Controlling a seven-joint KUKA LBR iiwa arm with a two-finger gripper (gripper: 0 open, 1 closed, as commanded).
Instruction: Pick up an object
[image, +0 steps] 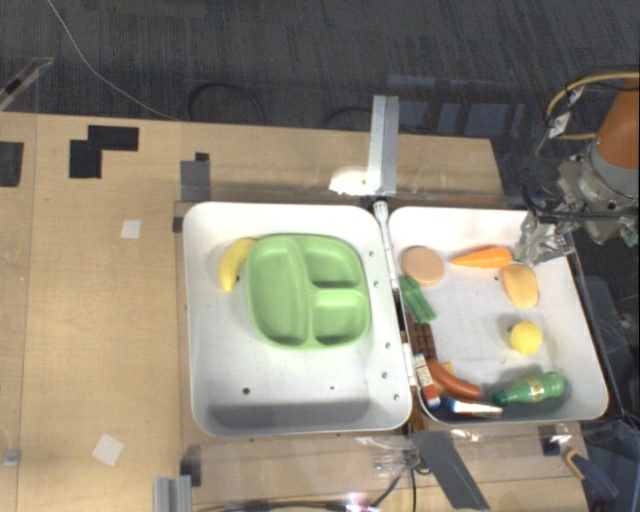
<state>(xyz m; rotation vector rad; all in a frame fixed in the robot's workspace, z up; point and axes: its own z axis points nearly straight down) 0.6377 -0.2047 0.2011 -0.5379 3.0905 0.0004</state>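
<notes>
Gripper (537, 243) is positioned over the upper right corner of the right bin (592, 345), with the arm (610, 160) entering from the right. Its tips hang just beside the right end of the carrot (483, 258) and just above the tan oval piece (520, 286). Nothing is seen between the fingers; whether they are spread or closed cannot be told at this resolution.

Carrot: lies flat in the upper part of the right bin, long axis roughly left to right, pointed tip to the left, thicker end toward the gripper.

Other contents of the right bin:
- round tan disc (423, 265), upper left corner;
- dark green strip (417, 298) along the left wall, long axis running up and down the view;
- yellow lemon (526, 338), centre right, apart from the tan oval;
- green bottle (530, 388), lower right, lying on its side, cap pointing left;
- red sausage-shaped item (452, 380), lower left, angled down to the right.

Left bin (205, 330): a green divided plate (305, 290) sits in its upper half, with a banana (234, 263) touching the plate's left edge.

Surface: both bins rest side by side on a light wooden desk (90, 330). A metal post (383, 145) stands behind the seam between the bins. Dark floor lies beyond the desk's far edge.
</notes>
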